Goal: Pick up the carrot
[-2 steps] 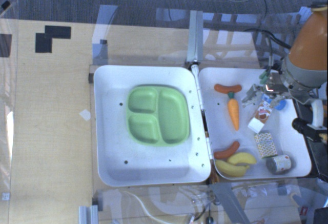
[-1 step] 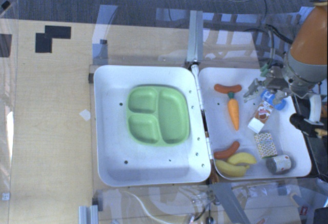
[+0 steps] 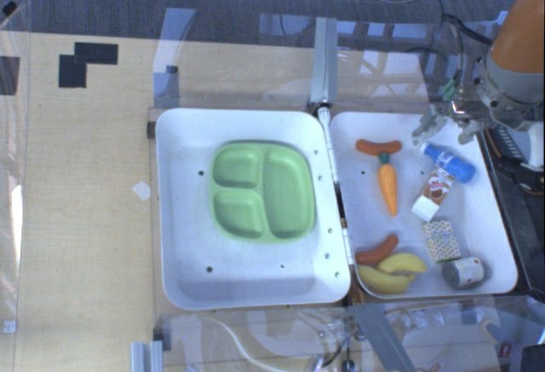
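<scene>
The tool (image 3: 444, 125) hung over the far right corner of the right shallow white bin (image 3: 502, 226), its two pale fingers (image 3: 426, 125) spread apart with nothing between them. It stood just above the blue cylindrical bottle (image 3: 450, 163) and well apart from the target. The small orange carrot with a green top (image 3: 388, 186) lay flat on the bin floor in the left half of that bin, just below a red sausage (image 3: 378, 146). Its long axis ran nearly straight toward and away from the camera, green stem at the far end by the sausage, tapered tip pointing to the near edge. This looked like the approach step, nothing grasped yet. The next move would call for shifting left and nearer, turning the fingers to straddle the carrot's narrow width, then descending.
</scene>
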Tool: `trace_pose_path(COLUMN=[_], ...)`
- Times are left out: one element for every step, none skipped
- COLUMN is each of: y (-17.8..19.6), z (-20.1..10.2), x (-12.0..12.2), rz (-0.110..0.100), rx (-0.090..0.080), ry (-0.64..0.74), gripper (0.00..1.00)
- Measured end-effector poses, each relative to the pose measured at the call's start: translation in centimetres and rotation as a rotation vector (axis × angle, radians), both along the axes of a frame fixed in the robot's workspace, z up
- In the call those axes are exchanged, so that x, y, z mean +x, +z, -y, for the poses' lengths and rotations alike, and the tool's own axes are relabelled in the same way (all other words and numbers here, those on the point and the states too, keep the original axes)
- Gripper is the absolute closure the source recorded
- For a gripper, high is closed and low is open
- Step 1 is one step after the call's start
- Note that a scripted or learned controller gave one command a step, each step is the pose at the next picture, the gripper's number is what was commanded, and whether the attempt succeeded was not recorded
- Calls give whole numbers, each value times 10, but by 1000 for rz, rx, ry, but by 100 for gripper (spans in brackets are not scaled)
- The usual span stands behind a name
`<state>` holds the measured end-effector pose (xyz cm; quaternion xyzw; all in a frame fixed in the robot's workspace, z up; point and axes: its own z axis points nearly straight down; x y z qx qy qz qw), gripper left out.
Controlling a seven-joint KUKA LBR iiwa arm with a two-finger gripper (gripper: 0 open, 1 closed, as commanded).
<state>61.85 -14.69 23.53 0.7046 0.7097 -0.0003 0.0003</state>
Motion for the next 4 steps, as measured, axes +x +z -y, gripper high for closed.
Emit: trace_pose_path(y=[-82, -147, -136, 4], z=[-4, -45, -46, -51], x=[-18, -26, -24, 51], rz=[-2, 9, 12, 2], rx=[2, -2, 0, 0], ry=[106, 282, 284, 69], gripper=[0, 0, 100, 100])
